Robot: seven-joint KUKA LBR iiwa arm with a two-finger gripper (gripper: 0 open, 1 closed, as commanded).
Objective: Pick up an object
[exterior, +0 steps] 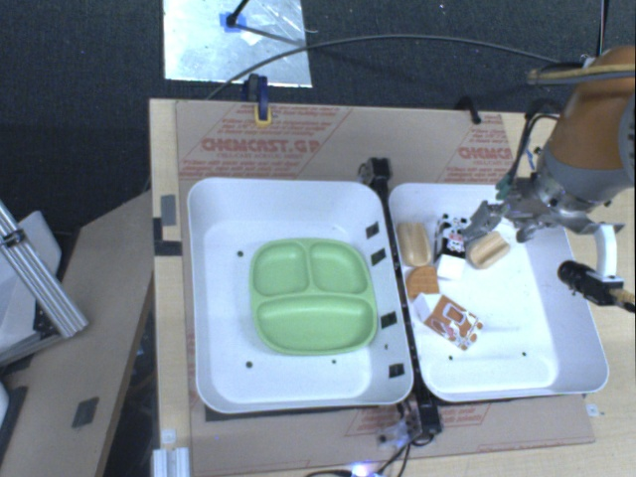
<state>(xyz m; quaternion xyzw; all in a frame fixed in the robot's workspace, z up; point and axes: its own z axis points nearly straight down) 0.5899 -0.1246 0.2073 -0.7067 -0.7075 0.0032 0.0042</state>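
One grey arm [586,137] slants leftward, its claw [487,241] gripping a tan bread-like piece [489,251].

A green divided plate [313,296] lies in the left white bin [219,217]. Both bins rest on a printed cardboard sheet [298,137] covering the worktop [109,276]. A blue clamp [259,95] grips its far edge.

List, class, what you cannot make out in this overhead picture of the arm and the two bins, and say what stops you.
- Gripper: its fingers blur against a tan object beneath; open, shut or holding cannot be told.
- Small black-and-white item in the right bin: too small to identify.
- Arm: cut off by the camera view's right edge.
- Print on the orange-and-white packet: too small to read.
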